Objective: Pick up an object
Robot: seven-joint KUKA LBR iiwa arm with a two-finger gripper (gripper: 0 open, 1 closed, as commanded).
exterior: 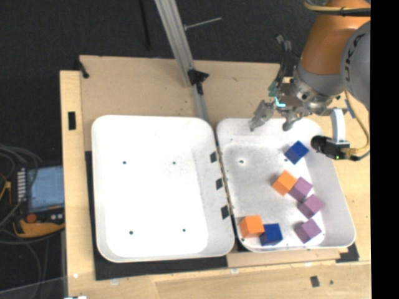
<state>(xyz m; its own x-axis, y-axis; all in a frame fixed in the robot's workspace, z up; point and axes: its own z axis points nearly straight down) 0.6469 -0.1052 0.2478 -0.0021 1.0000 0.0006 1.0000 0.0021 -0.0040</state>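
Observation:
My gripper hangs over the far edge of the right bin, its two fingers spread apart with nothing between them. In that bin lie several small blocks: a blue one near the far right, an orange one in the middle, three purple ones down the right side, and at the near edge an orange block beside a blue block. The blue block near the far right is closest to the gripper, a little nearer and to its right.
The left bin stands beside the right one. A slanted metal pole rises behind the bins, ending near the far corner between them. Cables and a small box sit off the bench at the left.

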